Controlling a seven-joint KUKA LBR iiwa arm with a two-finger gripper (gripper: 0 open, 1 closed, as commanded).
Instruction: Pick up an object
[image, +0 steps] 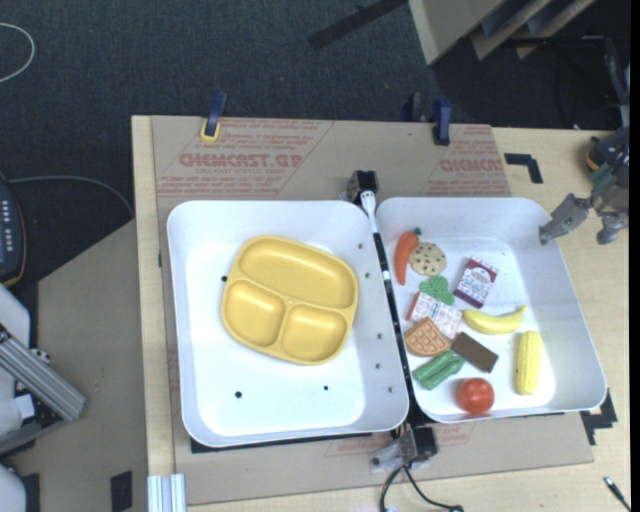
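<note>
The left bin (190, 300) holds a yellow divided plate (289, 298). The right bin (560, 290) holds toy food: banana (494, 320) centre, corn (527, 362) at four o'clock, tomato (476, 395) at six. The gripper (585, 222), fingers spread, hovers at two o'clock, holding nothing.

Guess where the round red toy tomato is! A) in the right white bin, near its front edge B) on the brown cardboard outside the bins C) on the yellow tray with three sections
A: the round red toy tomato lies in the right white bin, near its front edge, beside the green toy vegetable.
</note>
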